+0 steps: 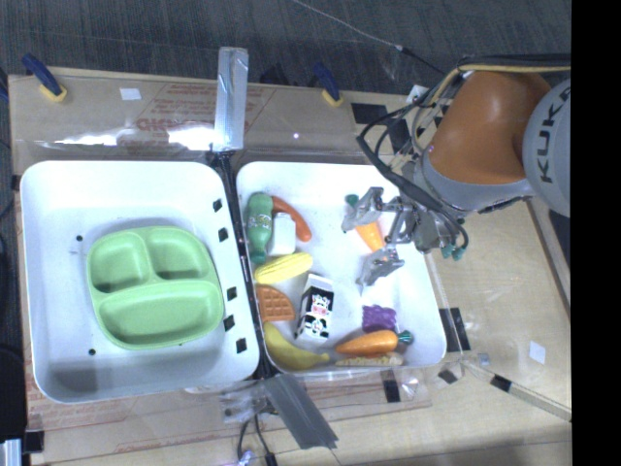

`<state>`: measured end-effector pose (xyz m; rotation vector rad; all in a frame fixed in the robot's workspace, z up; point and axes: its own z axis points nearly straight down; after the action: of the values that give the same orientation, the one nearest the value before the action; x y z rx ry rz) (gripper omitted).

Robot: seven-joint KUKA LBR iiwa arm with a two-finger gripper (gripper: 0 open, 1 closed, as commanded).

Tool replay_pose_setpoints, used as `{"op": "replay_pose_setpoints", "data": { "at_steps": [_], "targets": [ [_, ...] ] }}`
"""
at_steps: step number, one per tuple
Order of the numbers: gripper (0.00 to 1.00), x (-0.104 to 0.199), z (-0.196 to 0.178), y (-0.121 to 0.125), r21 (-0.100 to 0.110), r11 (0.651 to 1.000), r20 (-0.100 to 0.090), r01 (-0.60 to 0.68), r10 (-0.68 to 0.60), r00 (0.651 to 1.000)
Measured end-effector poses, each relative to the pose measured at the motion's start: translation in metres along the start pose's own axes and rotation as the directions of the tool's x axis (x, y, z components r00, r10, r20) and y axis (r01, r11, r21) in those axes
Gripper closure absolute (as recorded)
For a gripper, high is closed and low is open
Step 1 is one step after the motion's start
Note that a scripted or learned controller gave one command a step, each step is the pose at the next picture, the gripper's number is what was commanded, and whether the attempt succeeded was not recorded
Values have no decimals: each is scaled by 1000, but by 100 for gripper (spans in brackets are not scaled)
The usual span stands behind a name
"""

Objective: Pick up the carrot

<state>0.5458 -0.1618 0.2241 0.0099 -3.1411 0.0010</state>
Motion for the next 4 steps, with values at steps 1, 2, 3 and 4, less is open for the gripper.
{"op": "replay_pose_setpoints", "data": {
  "at_steps": [1, 2, 3, 4],
  "targets": [
    [0, -24, 38, -45, 0, 996, 0, 85, -85, 996],
    [0, -62, 134, -45, -3, 952, 0, 307, -307, 952],
    [100, -64, 121, -44, 1, 949, 5, 314, -314, 949],
    [100, -66, 110, -43, 3, 948, 8, 320, -320, 948]
  ]
}}
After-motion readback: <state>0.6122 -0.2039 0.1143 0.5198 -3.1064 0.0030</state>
